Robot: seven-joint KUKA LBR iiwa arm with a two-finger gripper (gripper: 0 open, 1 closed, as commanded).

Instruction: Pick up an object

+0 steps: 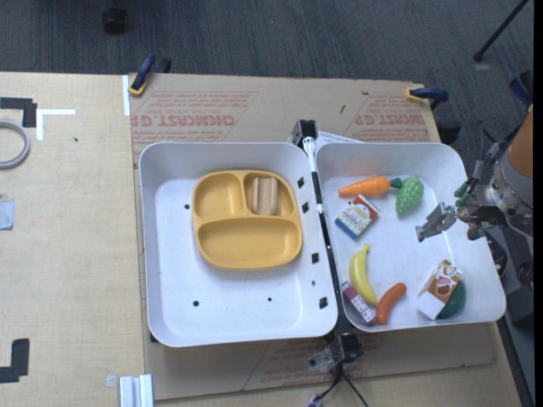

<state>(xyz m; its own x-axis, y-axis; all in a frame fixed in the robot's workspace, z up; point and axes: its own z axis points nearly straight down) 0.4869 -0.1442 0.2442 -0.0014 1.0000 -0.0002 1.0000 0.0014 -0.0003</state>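
My gripper (429,225) reaches in from the right and hangs over the right part of the right bin (407,155). It is open and holds nothing. Below and left of it lie a banana (362,273) and a red-orange sausage (390,302). A brown and white carton (439,287) lies on a green object (456,303) near the bin's front right corner. Toward the back lie a carrot (366,187), a green bunch of grapes (409,193) and a small red, white and blue box (356,216).
A dark wrapped bar (357,304) lies under the banana's tip at the front wall. The left bin (170,312) holds a yellow divided plate (246,220) with a wooden block (265,196) in one compartment. A hinge strip (316,219) separates the bins.
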